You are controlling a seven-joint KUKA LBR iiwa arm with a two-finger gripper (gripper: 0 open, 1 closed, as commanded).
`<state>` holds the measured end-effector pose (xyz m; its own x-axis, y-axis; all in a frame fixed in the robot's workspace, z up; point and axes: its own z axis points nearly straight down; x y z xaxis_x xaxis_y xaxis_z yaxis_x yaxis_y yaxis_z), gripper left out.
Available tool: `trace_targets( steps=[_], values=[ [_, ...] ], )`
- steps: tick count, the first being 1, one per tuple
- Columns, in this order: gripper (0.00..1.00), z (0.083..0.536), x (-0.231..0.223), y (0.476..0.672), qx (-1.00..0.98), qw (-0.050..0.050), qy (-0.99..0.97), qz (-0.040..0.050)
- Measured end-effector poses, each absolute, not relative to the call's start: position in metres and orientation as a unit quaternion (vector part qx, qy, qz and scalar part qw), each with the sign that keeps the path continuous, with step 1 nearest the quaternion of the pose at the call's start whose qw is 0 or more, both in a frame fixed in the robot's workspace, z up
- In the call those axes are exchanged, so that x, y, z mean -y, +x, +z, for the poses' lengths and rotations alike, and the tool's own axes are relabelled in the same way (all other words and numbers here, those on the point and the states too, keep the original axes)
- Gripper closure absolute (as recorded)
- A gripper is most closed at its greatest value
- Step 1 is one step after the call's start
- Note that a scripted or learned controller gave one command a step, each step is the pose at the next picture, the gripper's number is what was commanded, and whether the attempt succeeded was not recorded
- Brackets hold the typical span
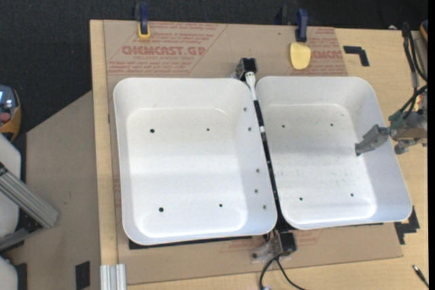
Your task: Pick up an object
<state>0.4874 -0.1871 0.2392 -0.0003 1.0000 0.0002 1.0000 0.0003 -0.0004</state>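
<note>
My gripper (372, 139) reaches in from the right edge and hangs over the right rim of the right white bin (380, 204). Just its grey tip and some cabling behind it are in sight. The floor of the right bin shows bare white plastic with faint scuff marks and small dark holes. The left white bin (129, 214) shows the same bare white floor with several dark holes.
The two bins sit side by side on a brown board (102, 78), joined along a black centre strip (262, 139). Blue clamps (142, 13) hold the board's far edge, and a yellow pad (300, 55) lies near the right clamp. Cables run at the front (275, 258).
</note>
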Motion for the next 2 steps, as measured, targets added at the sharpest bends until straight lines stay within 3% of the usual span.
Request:
trace_targets(
  steps=[1, 2],
  values=[
    [0.00, 0.3715, 0.1068, 0.4832, 0.711, -0.006, -0.703, -0.0052],
    [1.00, 0.3748, 0.1110, 0.4829, 0.708, -0.003, -0.706, -0.0013]
  ],
)
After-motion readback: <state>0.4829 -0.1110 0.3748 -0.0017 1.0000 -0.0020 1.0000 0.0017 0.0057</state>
